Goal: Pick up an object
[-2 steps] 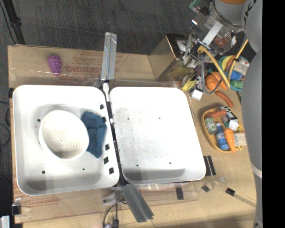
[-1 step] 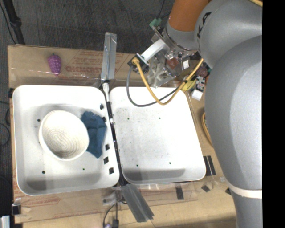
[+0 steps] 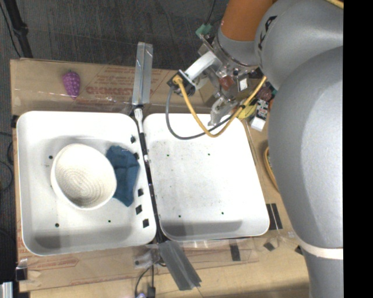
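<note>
White plastic makes up both shallow bins, set side by side on the brown cardboard-covered table (image 3: 52, 81). The left bin (image 3: 35, 227) holds two things: a round, cream-white woven bowl-shaped object (image 3: 83, 176) lying near the bin's middle, and a crumpled dark blue cloth (image 3: 124, 173) just to its right, touching the bowl's edge and lying close to the wall that the two bins share. The right bin (image 3: 204, 186) has a bare floor with small dark specks and a few holes.

Grey and bulky, the robot arm (image 3: 309, 128) comes in from the right, with an orange band (image 3: 247, 17) above its wrist. Its gripper (image 3: 217, 110) hangs over the far edge of the right bin, well apart from the bowl and the cloth. Whether the jaws are open or closed cannot be told, since cables and fittings crowd the wrist; nothing is visible between them. A yellow cable (image 3: 195, 110) and a black cable (image 3: 175, 129) loop down from the wrist over the right bin's far corner.

A small purple, bumpy object (image 3: 71, 83) lies on the table beyond the left bin. A grey metal bar (image 3: 141, 73) stands at the far end of the divide between the bins, and another grey bar (image 3: 179, 265) lies at the near end.
</note>
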`<state>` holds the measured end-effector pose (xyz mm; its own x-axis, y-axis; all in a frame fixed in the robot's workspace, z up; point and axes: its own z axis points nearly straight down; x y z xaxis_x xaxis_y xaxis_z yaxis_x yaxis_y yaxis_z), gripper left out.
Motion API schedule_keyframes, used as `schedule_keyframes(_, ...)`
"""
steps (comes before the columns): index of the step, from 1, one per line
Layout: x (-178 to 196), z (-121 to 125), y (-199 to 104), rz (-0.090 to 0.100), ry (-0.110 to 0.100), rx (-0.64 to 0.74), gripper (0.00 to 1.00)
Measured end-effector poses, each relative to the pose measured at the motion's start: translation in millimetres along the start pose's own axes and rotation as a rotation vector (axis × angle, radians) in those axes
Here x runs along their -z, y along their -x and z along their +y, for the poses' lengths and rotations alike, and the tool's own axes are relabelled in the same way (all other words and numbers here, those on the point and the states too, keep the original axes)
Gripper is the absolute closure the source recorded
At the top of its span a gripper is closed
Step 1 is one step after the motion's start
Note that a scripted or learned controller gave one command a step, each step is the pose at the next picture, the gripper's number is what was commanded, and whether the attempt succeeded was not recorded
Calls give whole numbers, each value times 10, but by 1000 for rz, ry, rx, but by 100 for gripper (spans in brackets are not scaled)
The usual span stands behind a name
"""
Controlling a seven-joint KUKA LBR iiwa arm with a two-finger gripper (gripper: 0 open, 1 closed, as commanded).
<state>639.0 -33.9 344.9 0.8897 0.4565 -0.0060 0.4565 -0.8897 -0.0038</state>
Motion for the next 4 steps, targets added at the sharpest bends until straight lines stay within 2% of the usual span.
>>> schedule_keyframes(1,-644,83,77,-1,0,263,0)
schedule_keyframes(2,-986,30,300,0,1,499,0)
schedule_keyframes(3,-1835,695,806,-1,0,471,0)
schedule_keyframes(4,-1064,1350,1104,3,4,580,0)
